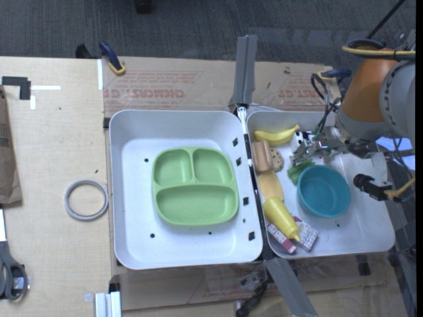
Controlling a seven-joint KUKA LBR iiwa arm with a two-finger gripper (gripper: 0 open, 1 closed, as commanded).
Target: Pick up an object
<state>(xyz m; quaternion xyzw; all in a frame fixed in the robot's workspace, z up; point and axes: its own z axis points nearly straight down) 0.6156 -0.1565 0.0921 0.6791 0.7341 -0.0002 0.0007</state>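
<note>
- Above the right bin [370, 240], the gripper [316, 148] hangs at the end of the grey arm [396, 104], whose orange band [367, 91] sits just above the wrist; whether the claw is released or clenched cannot be told from this slant, and nothing can be seen gripped in it.
- Directly beside the claw, toward the bench front, a blue bowl [323, 190] stands upright, with a small green item [295, 170] at its rim.
- Along the right bin's left wall lie a banana [276, 135], a brown block [261, 156], a speckled cookie [277, 162], a pale yellow piece [269, 185] and a yellow bottle [283, 219], the bottle resting partly on a pink-and-white packet [291, 240].
- Left bin [129, 197]: a green divided plate [195, 186] lies flat near its centre, well apart from the claw.
- Bench surface [53, 150]: pale wood, bearing a ring of tape [86, 199], a blue clamp [112, 58] at the rear edge and scissors [13, 277] at the front left corner; printed cardboard [172, 91] lies beneath the bins.
- Room: dark grey carpet [198, 12] beyond the bench.
</note>
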